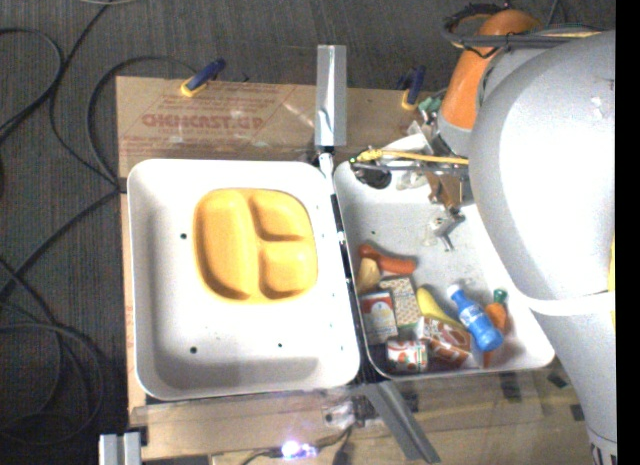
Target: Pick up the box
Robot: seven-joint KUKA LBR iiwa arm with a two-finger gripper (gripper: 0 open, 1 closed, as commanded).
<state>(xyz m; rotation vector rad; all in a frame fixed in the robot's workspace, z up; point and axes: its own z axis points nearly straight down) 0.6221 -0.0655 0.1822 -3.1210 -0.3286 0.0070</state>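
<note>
Finds the gripper (447, 236) over the bare upper stretch of the right bin (400, 215), toward the arm's side. Cannot tell whether spread or pressed together (too small and dark against the white floor). Shows nothing pinched.

Finds the box (388, 314) lower in the same bin, down and to the left of the gripper in the view and well apart from it. Sits wedged in the clutter at the near end, close to the bin's left wall, touching a can (405, 355) below and just beside a banana (435, 305) on the right. Appears to lie flat, long axis running roughly up-and-down the view, along that wall.

Judging from this, calls for travel toward the near-left corner, then a descent with the pinch set across the short width.
</note>
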